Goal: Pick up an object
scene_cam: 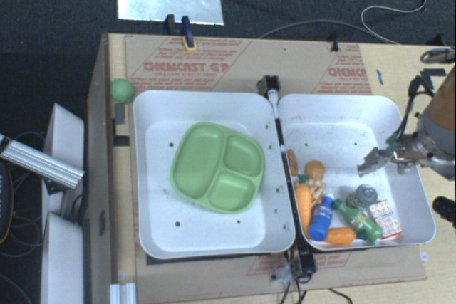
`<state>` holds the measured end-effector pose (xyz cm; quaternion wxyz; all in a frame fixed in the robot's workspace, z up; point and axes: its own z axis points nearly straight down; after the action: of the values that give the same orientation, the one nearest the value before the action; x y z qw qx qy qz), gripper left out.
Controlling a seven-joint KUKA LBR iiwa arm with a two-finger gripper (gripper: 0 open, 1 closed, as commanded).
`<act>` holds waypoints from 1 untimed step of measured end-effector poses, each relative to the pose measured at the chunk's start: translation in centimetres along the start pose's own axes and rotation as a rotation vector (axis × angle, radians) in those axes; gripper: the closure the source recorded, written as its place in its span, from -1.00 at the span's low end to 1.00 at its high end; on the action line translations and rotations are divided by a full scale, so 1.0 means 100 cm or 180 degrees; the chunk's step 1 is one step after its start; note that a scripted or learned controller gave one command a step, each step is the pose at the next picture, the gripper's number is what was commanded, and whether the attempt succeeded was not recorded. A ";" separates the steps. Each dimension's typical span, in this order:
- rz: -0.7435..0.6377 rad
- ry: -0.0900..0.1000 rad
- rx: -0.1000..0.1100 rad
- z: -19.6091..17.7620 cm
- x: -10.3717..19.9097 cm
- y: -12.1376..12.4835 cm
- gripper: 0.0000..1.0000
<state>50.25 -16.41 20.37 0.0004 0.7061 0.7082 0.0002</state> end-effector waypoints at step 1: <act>0.0007 -0.0001 -0.0006 0.103 0.023 -0.013 -1.00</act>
<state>48.93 -14.11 10.06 0.0012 0.7068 0.7074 0.0008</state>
